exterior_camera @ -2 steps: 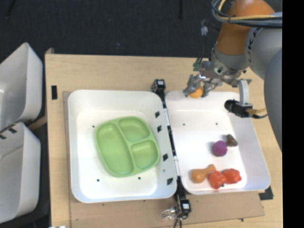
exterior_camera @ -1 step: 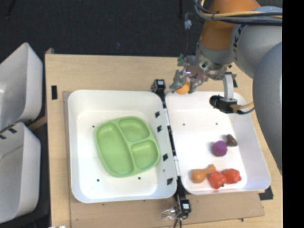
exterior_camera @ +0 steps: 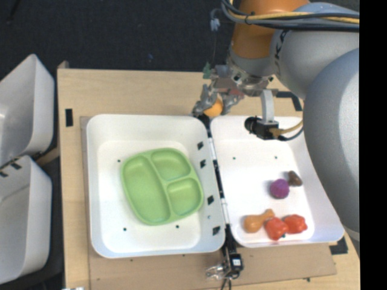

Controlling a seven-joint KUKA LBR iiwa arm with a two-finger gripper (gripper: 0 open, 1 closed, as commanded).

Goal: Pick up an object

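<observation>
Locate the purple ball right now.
The purple ball lies in the right bin, toward its right side, touching a small brown object and just above the red pieces near the front edge.

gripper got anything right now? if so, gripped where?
Looks like yes: a small orange-yellow object sits between the fingers of the gripper, above the far end of the bins' divider. Which part is pinched cannot be told.
</observation>
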